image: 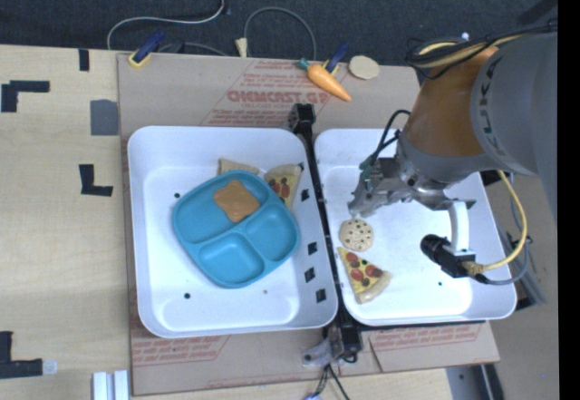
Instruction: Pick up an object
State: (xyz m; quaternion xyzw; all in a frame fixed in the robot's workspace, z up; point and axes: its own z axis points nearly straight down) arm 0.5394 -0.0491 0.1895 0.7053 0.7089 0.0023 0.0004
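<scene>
My pincer [365,197] hangs low in the right bin [489,303], just above the round cookie [357,234]; my own wrist hides its grip, so I cannot tell its state. A pizza slice [364,274] lies just below the cookie. In the left bin [145,208], a blue tray [237,239] half covers another slice [285,180].
</scene>
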